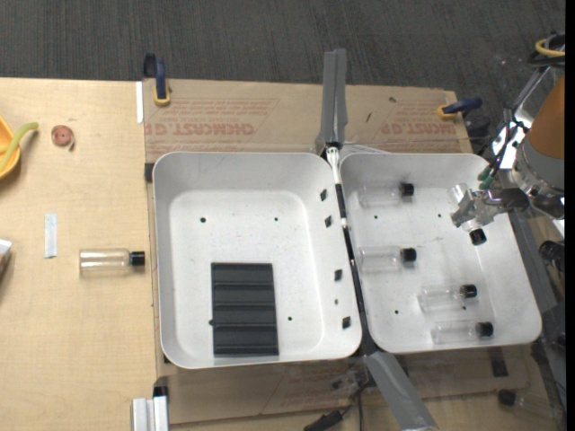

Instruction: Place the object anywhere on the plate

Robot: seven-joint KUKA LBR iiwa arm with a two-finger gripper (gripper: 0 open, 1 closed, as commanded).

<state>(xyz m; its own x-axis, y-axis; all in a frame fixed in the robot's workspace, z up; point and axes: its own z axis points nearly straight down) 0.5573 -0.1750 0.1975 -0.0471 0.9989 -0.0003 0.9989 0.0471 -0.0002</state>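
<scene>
Camera view: your gripper (473, 212) sits over the right bin (530, 303), pinching a clear vial (469, 225) between its fingers, black cap lowest. The dark ribbed plate (243, 310) lies in the left bin (166, 268), well apart. Expect the vial to be light, stiff and slick (probably brittle too), so hold it mid-body, not at the cap. Four more vials (386, 193) lie in the right bin.

The grey arm with its orange band enters at the right edge, its wrist bent leftward, with the claw (473, 212) just left of and below that wrist, its fingers unclear.
</scene>
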